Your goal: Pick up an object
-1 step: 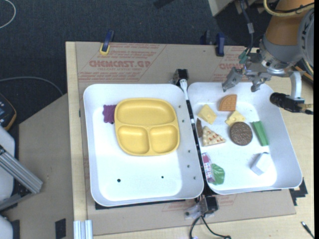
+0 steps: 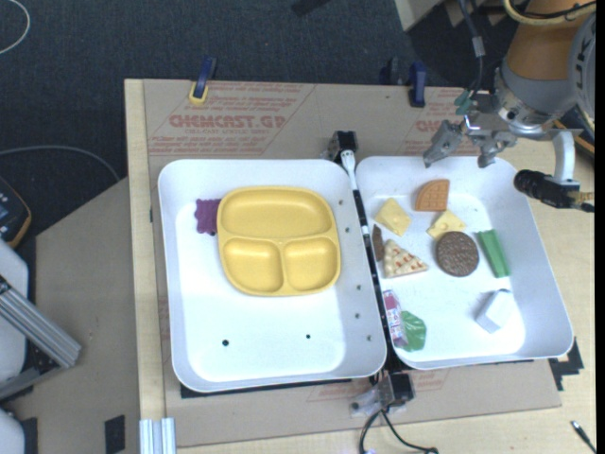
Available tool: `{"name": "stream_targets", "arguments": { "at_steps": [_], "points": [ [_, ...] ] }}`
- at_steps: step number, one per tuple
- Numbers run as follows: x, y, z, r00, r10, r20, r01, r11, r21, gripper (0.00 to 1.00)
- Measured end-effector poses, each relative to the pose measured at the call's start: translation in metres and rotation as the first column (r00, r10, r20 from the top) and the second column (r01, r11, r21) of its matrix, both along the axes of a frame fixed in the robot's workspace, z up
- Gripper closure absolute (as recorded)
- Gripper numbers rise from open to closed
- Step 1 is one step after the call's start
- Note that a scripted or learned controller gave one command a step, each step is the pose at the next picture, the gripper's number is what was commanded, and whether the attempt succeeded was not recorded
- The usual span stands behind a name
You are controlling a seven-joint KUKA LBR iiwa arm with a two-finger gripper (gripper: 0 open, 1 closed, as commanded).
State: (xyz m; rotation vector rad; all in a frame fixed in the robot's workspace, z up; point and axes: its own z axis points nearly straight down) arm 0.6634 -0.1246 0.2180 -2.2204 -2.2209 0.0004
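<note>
Yellow tray [image 2: 279, 238] in left bin [image 2: 189, 320]

- Gripper [image 2: 463, 147]: fingers spread, nothing between them, above right bin [image 2: 539, 253] far rim.
- Right bin: orange cracker [image 2: 433, 195], brown cookie [image 2: 458, 253], green stick [image 2: 492, 253].
- Left bin [image 2: 189, 320]: 1 yellow tray [image 2: 279, 239].

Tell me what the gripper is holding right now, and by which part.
Nothing. The two-finger gripper hangs open above the far edge of the right white bin, with nothing between its fingers.
</note>
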Motion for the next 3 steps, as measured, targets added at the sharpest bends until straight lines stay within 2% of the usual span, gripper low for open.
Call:
{"name": "stream_targets", "arguments": {
  "at_steps": [1,2,3],
  "points": [
    [-0.01,-0.003,-0.053,1.0,-0.001,-0.004,0.001,1.0,0.0,0.0],
    [-0.001,0.002,-0.102,1.0,0.002,-0.003,-0.002,1.0,0.0,0.0],
    [0.0,0.002,-0.132,1.0,0.002,0.001,-0.002,1.0,-0.002,0.0]
  ]
}}
